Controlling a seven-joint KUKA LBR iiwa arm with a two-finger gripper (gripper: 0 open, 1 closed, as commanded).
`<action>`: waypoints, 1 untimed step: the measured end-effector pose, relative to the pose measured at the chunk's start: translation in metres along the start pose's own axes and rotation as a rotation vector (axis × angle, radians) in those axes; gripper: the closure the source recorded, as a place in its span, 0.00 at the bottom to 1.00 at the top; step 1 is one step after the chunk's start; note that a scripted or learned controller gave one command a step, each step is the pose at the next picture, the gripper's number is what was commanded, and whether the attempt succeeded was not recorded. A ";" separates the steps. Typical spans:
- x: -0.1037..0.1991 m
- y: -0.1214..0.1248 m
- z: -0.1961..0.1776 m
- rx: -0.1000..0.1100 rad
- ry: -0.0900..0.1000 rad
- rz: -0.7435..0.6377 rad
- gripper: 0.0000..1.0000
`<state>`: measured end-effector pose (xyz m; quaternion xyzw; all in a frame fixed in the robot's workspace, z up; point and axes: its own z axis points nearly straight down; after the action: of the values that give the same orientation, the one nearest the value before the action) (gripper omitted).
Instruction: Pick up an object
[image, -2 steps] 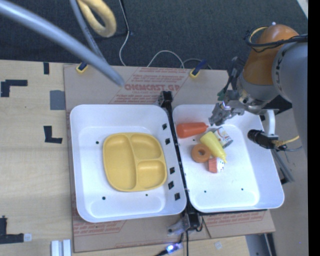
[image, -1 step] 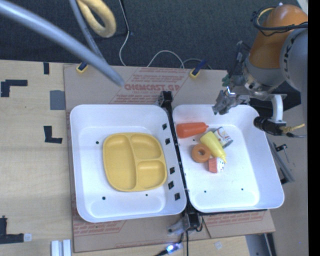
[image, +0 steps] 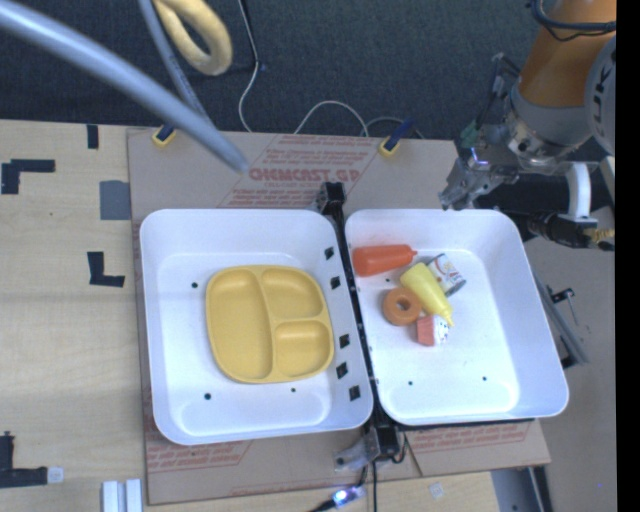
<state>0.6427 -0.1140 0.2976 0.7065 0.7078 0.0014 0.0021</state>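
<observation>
Whether the fingers are parted or clenched cannot be told; the gripper (image: 462, 190) hangs past the right bin's (image: 528, 290) far rim, apart from the toy carrot (image: 380, 259), probably staged to descend.

Bench (image: 60, 330) is carrying a cardboard sheet (image: 290, 170), two white bins (image: 160, 330) sitting on it side by side, plus what's probably black tape marks (image: 100, 268).

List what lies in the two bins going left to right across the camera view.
Yellow plate → carrot → donut → red and white piece. The banana overlaps the donut's span, so I leave it out.
</observation>
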 end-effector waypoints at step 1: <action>0.047 -0.024 0.026 0.009 0.002 -0.002 1.00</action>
<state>0.6184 -0.0674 0.2717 0.7056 0.7086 -0.0011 -0.0019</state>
